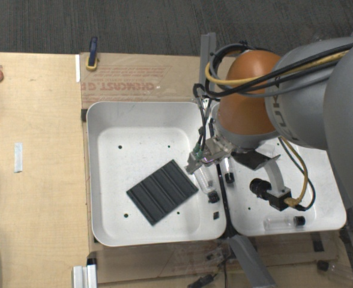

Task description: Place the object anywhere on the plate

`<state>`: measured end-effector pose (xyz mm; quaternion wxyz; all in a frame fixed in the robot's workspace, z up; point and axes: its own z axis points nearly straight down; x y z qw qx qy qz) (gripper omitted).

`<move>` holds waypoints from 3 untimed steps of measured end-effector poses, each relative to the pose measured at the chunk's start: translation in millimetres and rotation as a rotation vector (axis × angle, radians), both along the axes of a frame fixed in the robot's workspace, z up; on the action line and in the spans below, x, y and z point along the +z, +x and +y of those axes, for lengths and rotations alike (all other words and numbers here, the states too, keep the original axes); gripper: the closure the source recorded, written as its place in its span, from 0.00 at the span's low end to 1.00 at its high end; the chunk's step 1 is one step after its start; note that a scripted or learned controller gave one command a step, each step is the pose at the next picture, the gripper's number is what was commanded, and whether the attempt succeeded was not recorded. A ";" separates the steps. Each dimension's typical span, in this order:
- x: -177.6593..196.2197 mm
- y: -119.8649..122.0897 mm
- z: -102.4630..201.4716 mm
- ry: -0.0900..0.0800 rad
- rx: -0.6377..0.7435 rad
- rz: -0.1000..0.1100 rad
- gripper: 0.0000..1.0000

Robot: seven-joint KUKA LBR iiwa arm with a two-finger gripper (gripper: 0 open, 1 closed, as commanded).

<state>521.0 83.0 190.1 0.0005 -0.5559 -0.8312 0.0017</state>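
Arm (284,95) reaching in from frame right, wrist bent down over the seam btwn bins, gripper (220,188) hanging w/ fingers spread, pinching nothing, just right of the dark ribbed plate (162,191) lying tilted in left bin (104,161).

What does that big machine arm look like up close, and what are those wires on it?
The arm is bulky, smooth grey, with a rounded orange band above the wrist. Yellow and black cables loop around it. Its small pincer has thin fingers with dark tips.
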 end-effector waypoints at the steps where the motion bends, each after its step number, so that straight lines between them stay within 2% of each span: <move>1: 32.4 46.8 33.1 0.001 0.507 -0.002 1.00; 2: 37.0 8.1 -9.8 0.002 0.592 -0.001 1.00; 3: 17.9 -37.5 27.1 0.003 0.720 0.001 1.00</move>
